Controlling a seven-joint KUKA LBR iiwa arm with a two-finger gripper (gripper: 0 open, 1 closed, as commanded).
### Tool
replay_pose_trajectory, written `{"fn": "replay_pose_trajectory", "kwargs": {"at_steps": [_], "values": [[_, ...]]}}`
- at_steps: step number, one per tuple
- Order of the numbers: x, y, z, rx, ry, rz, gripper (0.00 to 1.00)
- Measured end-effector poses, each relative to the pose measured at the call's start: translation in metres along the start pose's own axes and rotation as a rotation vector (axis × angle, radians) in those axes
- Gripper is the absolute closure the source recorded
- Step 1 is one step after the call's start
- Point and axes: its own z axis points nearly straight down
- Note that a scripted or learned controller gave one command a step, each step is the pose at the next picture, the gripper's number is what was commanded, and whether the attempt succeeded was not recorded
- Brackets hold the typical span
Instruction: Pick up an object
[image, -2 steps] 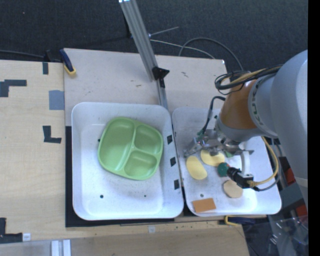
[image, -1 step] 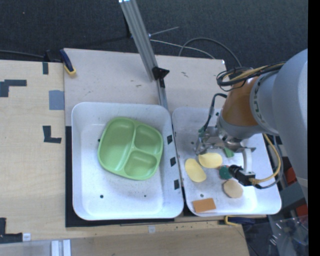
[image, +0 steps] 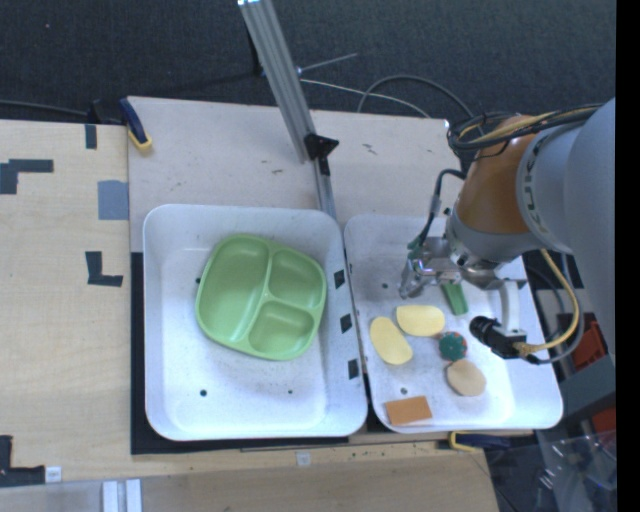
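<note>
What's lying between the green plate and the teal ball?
In the camera view, two yellow pieces lie between the green plate and the teal ball: one by the bin's left wall, another just right of it.

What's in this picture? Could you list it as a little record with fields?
left bin: holds a green divided plate
right bin: two yellow pieces, a green ball, a tan round piece, an orange block
arm: reaches in from the right
gripper: above the right bin's upper part, near the yellow pieces
held item: none seen
</note>
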Motion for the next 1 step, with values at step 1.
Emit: {"fn": "replay_pose_trajectory", "kwargs": {"at_steps": [1], "values": [[-0.0002, -0.0083, -0.0564, -0.003, -0.001, 0.000, 1.00]]}}
